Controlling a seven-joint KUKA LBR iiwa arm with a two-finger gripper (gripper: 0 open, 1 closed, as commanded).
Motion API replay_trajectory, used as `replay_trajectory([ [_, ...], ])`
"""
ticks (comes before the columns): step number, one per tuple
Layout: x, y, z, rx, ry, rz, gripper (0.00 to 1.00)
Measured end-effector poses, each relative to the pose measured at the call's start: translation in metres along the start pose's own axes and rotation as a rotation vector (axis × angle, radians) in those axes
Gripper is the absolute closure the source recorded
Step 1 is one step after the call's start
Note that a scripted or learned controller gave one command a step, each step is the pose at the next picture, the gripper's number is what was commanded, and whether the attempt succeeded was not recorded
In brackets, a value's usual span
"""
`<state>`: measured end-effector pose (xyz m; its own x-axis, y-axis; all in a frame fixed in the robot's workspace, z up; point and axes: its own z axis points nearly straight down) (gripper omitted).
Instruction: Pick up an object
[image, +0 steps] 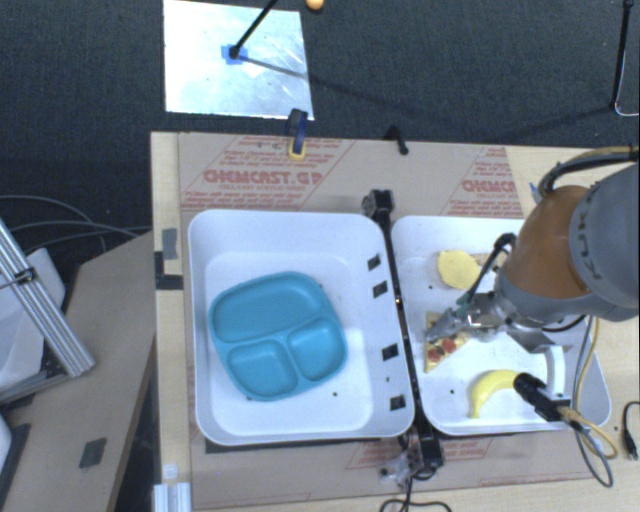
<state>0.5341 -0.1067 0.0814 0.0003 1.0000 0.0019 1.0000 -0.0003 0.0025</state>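
Observation:
My gripper (447, 325) is down in the right bin (420, 240), at its left-middle part. Its tips sit right over a small tan and red item, like a pizza slice (440, 349), which lies on the bin floor. A yellow banana (493, 388) rests near the front of the same bin, below the gripper. A yellow round piece (458, 268) lies toward the back of that bin, above the gripper. The grey arm with its orange band (545, 250) covers the bin's right side.
The left bin (210, 260) holds a blue divided plate (277, 335). A black divider with clips (392, 300) runs between the two bins. Cables lie at the bench's front right corner (600, 440).

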Motion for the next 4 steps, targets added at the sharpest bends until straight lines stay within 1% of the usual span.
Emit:
replay_trajectory([
  [1, 0.024, -0.024, -0.020, 0.004, -0.001, -0.005, 0.00],
  [2, 0.041, 0.052, -0.108, -0.011, -0.004, -0.008, 0.00],
  [3, 0.039, 0.047, -0.103, 0.000, -0.002, -0.004, 0.00],
  [4, 0.017, 0.003, -0.001, 0.009, -0.001, 0.002, 0.00],
])
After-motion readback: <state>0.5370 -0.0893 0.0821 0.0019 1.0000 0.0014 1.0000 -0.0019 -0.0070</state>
